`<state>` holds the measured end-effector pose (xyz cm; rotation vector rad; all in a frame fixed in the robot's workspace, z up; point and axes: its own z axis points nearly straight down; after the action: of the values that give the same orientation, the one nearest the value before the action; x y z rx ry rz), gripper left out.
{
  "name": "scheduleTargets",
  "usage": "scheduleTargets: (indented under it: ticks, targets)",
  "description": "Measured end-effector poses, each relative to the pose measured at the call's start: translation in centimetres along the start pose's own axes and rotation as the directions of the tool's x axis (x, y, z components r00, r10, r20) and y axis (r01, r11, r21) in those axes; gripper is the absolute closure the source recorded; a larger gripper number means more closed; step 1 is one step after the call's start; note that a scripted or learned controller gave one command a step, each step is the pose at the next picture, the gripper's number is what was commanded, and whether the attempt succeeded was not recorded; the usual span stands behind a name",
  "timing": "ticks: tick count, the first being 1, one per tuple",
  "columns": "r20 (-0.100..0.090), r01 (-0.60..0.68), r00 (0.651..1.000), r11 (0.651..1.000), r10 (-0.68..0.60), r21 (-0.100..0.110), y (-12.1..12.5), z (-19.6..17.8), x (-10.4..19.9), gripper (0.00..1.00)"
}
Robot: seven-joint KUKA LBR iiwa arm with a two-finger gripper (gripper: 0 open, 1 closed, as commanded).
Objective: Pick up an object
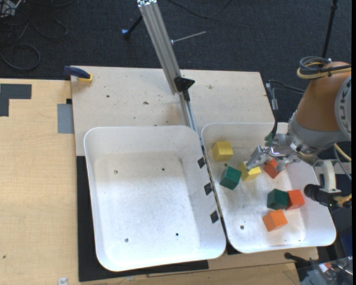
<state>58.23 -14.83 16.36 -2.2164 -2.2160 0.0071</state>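
Nearest, an orange cube sat untouched in the right bin. Higher up, the tool hovered beside a small yellow block; whether its grip was spread I couldn't tell. Nothing lifted yet.

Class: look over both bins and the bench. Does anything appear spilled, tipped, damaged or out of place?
Nothing stands out. The coloured blocks, such as the yellow block and orange block, lie loosely scattered inside the right bin, none over its rim. The gripper sits low among them.

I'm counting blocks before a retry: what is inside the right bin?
The right bin holds yellow, green, dark green and orange blocks; the gripper covers parts of others.
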Motion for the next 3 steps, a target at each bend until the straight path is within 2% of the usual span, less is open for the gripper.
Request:
scheduleTargets:
  ticks: [1, 2, 3]
  targets:
    - [0.001, -0.003, 1.000, 1.000, 0.003, -0.001, 0.1, 6.4, 0.0, 0.00]
    - [0.001, -0.011, 1.000, 1.000, 0.011, -0.005, 0.1, 5.1, -0.2, 1.00]
    - [0.002, 0.001, 1.000, 1.000, -0.001, -0.011, 1.1, 0.0, 0.0, 1.00]
